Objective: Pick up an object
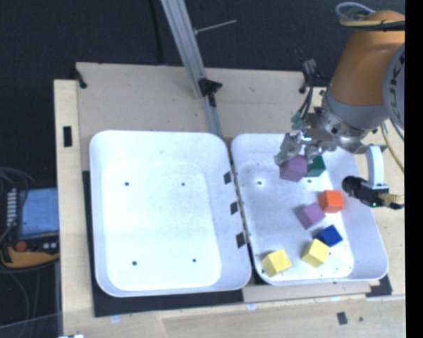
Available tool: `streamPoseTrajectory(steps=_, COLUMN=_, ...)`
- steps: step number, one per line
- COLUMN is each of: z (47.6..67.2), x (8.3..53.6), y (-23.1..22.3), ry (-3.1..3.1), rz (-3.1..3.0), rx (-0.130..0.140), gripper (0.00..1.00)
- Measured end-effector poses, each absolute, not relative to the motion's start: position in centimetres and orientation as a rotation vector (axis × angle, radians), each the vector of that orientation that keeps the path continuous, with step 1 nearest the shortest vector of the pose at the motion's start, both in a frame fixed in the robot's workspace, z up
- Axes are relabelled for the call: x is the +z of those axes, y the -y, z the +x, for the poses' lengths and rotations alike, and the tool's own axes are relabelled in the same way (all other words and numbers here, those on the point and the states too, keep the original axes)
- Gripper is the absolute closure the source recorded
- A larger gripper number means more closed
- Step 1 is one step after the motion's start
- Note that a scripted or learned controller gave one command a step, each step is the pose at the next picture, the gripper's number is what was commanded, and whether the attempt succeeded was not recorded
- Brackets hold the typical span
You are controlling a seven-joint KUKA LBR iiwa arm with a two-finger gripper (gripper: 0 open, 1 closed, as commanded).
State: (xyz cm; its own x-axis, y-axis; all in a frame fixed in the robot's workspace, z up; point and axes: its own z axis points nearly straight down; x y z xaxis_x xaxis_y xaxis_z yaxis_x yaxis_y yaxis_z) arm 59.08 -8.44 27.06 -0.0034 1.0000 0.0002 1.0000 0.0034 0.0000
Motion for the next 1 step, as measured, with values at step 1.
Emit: streamPoseTrajectory(steps=1, z=57.8, x=26.96, y=3.03, ry=2.228, rz=-2.212, rx=-0.001, gripper=1.0)
